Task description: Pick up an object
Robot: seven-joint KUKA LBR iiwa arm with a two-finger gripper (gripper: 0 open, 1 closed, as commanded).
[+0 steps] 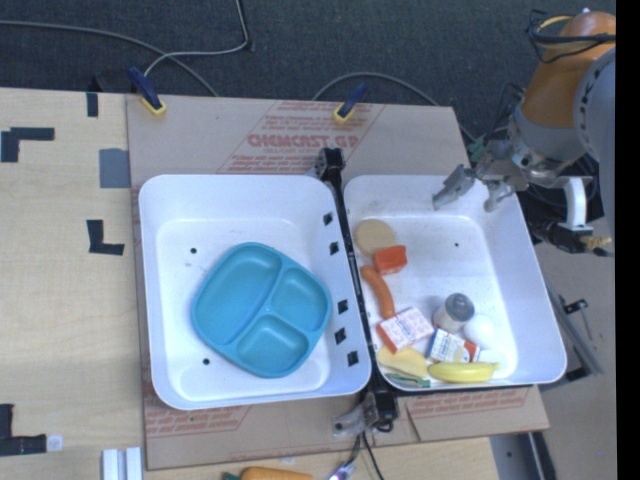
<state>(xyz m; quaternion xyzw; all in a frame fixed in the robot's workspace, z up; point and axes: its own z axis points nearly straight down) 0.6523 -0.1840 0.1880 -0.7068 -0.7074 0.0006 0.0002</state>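
My claw (pixel 468 192) hung over the far right corner of the right bin (pixel 530 258), its two grey metal fingers (pixel 446 190) spread apart with nothing between them. My grey arm (pixel 560 118), with its orange band, reached in from the right.

The right bin, a shallow white tray with rounded corners, held the loose objects, all grouped toward its left and near sides and well apart from my claw. A flat tan disc (pixel 375 234) lay near the dividing wall, with an orange-red block (pixel 391 259) just beside it and a slim orange carrot-shaped piece (pixel 378 290) below. Nearer the front lay a small red-and-white printed packet (pixel 404 328), a grey round-topped object (pixel 456 308), a smooth white ball (pixel 481 329), a small printed carton (pixel 450 348) and a curved yellow banana (pixel 464 372).

The left bin (pixel 160 268) held a glossy blue plastic plate (pixel 261 309) with three moulded compartments, lying flat. Both bins sat on a brown cardboard sheet (pixel 290 138) clamped to the pale wooden table (pixel 50 298).
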